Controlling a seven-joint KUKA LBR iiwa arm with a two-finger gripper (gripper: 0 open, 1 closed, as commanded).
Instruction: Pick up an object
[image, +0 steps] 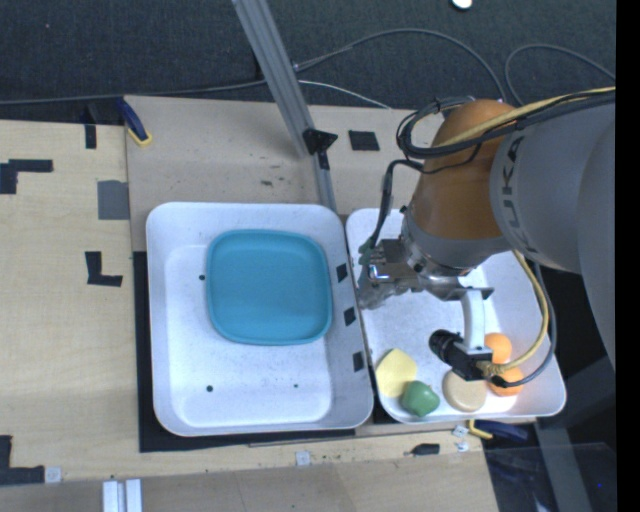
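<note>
The big grey arm (470, 190) reaches over the right bin (538, 402). Its jaws are down by that bin's left wall, about halfway along it. I cannot tell if the jaws are wide or narrow. A yellow block (396, 370), a green lump (420, 399), a tan round thing (463, 392) and an orange ball (498, 348) sit close together at the near end of the same bin. A blue plate (268, 286) lies flat in the left bin (180, 400).

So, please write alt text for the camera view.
A grey robot arm reaches over the right bin, its claw near the bin's left wall. A yellow piece, a green piece, a beige disc and an orange piece lie at its near end; the left bin holds a blue plate.
</note>
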